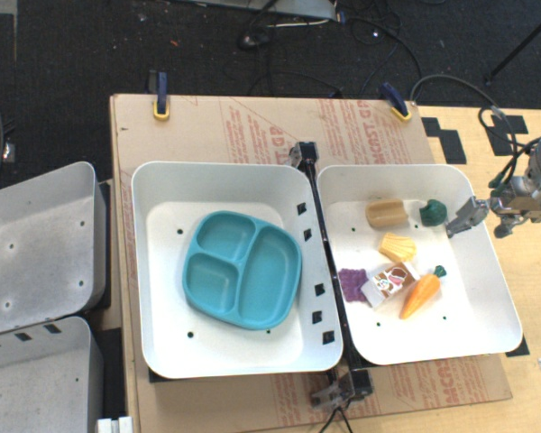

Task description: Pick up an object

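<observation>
The right bin (pixel 487 318) holds a tan bread roll (pixel 386 213), a dark green piece (pixel 433 211), a yellow ridged piece (pixel 398 246), a purple piece (pixel 352 283), a small white and red packet (pixel 388 283) and an orange carrot (pixel 421 294). My gripper (pixel 484 221) hangs over the bin's right rim, just right of the green piece. It is open, with nothing between its fingers. One grey finger (pixel 464 217) points towards the green piece without touching it.
The left bin (pixel 162 332) holds a teal divided plate (pixel 243 269). A black divider (pixel 320 242) runs between the bins. Grey metal trays (pixel 36 242) lie off the bench at the left. Clamps (pixel 161 96) and cables sit at the far edge.
</observation>
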### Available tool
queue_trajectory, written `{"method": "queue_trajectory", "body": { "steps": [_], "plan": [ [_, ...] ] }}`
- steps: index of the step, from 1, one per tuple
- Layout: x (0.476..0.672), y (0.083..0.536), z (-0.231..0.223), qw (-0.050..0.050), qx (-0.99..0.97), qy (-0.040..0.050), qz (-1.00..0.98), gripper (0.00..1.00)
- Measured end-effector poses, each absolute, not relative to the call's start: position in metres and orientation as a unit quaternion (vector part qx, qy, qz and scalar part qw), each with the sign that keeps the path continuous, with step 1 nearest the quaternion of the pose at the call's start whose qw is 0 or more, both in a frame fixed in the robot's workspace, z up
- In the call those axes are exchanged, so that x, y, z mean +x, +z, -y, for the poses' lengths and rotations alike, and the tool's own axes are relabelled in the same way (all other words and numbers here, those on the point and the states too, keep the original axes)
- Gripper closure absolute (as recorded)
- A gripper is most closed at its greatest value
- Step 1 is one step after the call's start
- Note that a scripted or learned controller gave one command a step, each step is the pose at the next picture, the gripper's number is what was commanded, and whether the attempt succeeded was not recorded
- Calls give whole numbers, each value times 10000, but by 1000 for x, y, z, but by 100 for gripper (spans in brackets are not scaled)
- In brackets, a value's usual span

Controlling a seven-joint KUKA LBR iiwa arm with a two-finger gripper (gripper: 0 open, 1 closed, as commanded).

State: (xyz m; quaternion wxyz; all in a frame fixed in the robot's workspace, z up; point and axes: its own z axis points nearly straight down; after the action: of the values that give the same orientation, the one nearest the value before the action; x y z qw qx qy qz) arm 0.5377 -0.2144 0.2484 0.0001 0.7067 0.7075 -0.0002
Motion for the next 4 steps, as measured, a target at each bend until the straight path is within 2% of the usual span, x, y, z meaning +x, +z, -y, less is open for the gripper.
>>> {"method": "queue_trajectory", "body": {
  "steps": [3,4],
  "plan": [
    [534,112,215,-8,7074,-6,-7068,0],
    [535,124,214,0,7072,0,-7071,100]
  ]
}}
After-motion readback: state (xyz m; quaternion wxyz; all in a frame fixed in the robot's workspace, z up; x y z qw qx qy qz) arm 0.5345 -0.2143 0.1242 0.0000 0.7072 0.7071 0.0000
